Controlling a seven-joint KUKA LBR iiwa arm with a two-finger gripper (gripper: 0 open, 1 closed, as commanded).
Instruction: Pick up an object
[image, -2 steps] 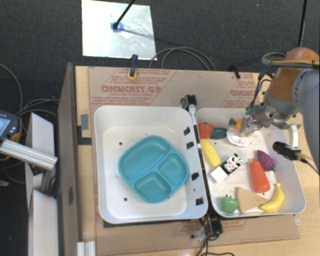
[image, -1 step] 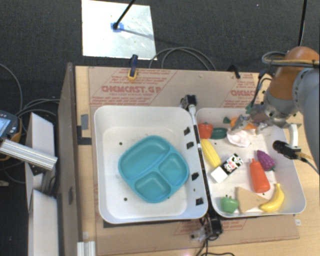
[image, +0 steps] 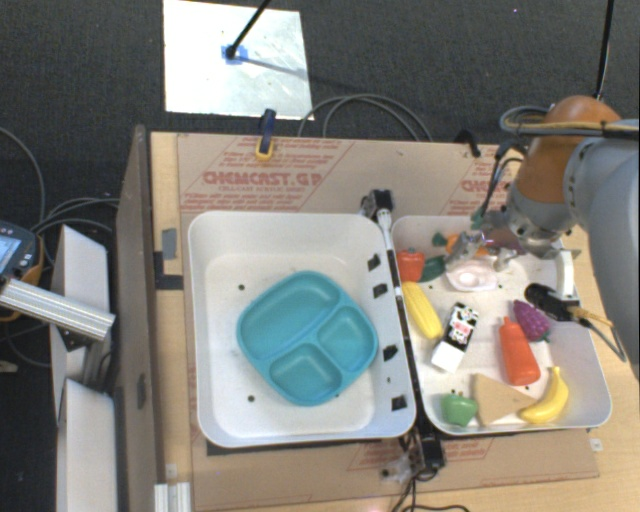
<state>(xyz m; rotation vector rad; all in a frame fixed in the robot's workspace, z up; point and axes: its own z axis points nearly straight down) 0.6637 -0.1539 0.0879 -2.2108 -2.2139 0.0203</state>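
White plastic forms both shallow bins on the brown worktop (image: 300, 165). At centre frame the left bin (image: 215, 300) carries a teal divided plate (image: 307, 337), lying flat with its three sections facing up. Filling the right side of the frame, the right bin (image: 600, 395) is crowded with toy food: a yellow corn cob (image: 422, 309) near its left wall, a small black and white carton (image: 457, 331) just beside the cob, an orange bottle (image: 518, 353) right of the carton, a purple grape bunch (image: 533, 320) just above that bottle, a banana (image: 548, 396) in the lower right corner, a tan wedge (image: 498, 397) touching the banana's left end, and a green piece (image: 460, 408) at the bottom edge. A red piece (image: 411, 265) and a white round dish (image: 470, 277) lie toward the bin's upper part. At the upper right of the frame the grey arm (image: 605, 185) with its orange band (image: 550, 150) reaches down, and the gripper (image: 490, 245) is low over the bin's upper area, just above the white dish; how far it is open cannot be told, and nothing can be seen held in it
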